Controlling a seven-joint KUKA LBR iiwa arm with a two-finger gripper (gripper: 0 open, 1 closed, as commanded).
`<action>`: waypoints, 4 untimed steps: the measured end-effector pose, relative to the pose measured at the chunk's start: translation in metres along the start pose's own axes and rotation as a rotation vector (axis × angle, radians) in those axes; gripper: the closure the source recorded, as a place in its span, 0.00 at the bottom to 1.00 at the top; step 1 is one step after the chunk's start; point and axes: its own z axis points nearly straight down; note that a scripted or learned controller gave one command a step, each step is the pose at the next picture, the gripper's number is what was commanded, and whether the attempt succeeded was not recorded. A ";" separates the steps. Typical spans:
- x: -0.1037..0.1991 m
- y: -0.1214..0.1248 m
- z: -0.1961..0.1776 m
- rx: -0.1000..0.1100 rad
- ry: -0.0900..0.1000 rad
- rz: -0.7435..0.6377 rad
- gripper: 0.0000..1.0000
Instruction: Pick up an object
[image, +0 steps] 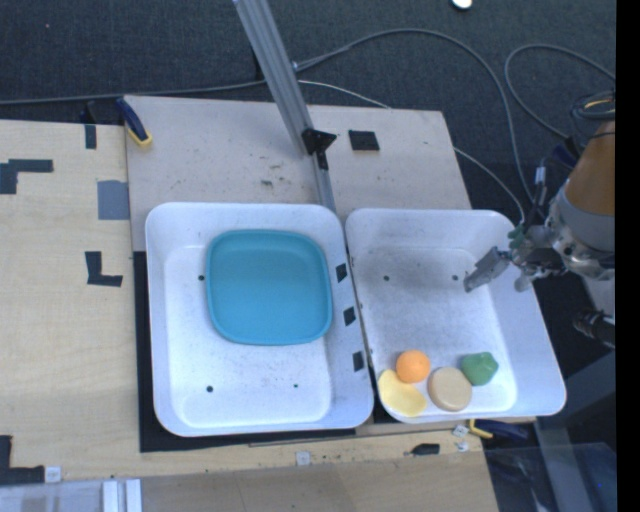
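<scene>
The gripper (497, 272) hangs over the right bin's (430, 245) far right edge, fingers apart and holding nothing. The orange ball (412, 366) lies well apart, at the bin's near edge.

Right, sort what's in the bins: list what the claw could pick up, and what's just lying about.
For the job:
claw, over the right bin
orange ball
yellow piece
tan round piece
green piece

Lying about:
blue plate in the left bin, probably too broad for the claw
yellow-handled tool on the bench
</scene>
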 end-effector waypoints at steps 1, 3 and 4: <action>-0.003 -0.006 0.061 0.006 0.001 0.001 0.00; 0.008 -0.005 0.126 -0.001 -0.001 0.000 0.00; 0.007 -0.005 0.115 -0.004 -0.003 0.001 1.00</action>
